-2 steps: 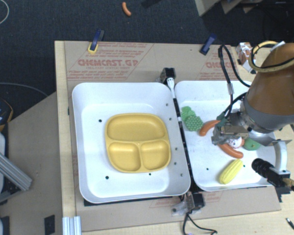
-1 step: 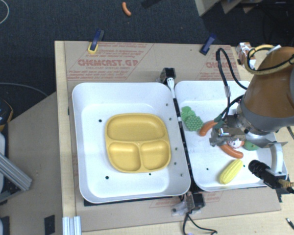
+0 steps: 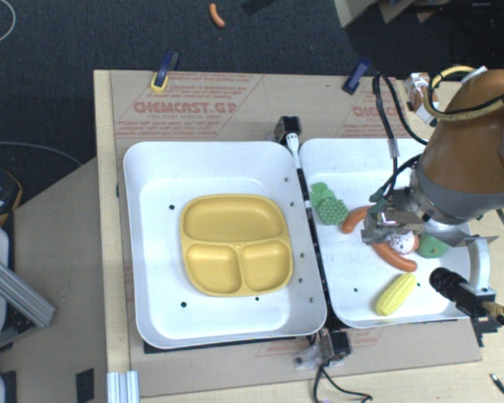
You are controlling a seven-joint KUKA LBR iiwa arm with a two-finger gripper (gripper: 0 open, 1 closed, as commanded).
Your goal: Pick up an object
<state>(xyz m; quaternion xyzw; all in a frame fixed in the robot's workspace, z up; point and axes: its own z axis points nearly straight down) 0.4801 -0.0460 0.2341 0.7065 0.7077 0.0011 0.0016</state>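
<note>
The right bin holds several toy foods. A green bumpy piece lies near its left wall, with an orange sausage beside it. A second orange sausage lies lower, and a yellow corn cob sits near the front wall. A small white and red piece and a green piece lie partly under the arm. My gripper hangs low over the middle of this bin, between the two sausages and right next to the white and red piece. The wrist hides what lies directly beneath it.
The left bin holds a yellow divided plate in its middle. A black clamp sits at the back between the bins. The arm's orange and grey body covers the right bin's far right side.
</note>
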